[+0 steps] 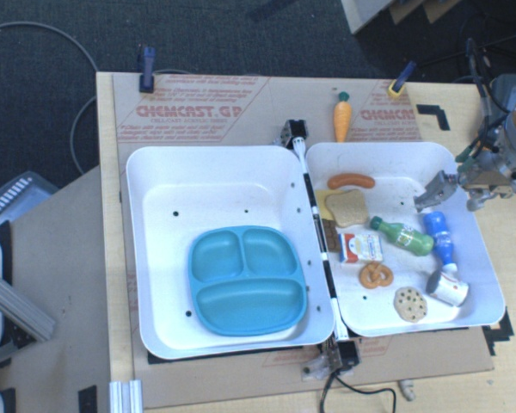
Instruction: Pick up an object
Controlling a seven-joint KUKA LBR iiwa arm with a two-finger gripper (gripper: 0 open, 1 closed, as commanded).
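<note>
So far we see nothing lifted: the tool (pixel 454 188) hangs spread and empty over the right bin (pixel 486 269), every item lying there.

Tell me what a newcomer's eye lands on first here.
Probably the blue divided plate, alone in the left bin. Next the clutter of toy food in the right bin: hot dog, green bottle, pretzel, cookie. The gripper hovers at that bin's upper right, and a carrot lies outside on the board.
</note>
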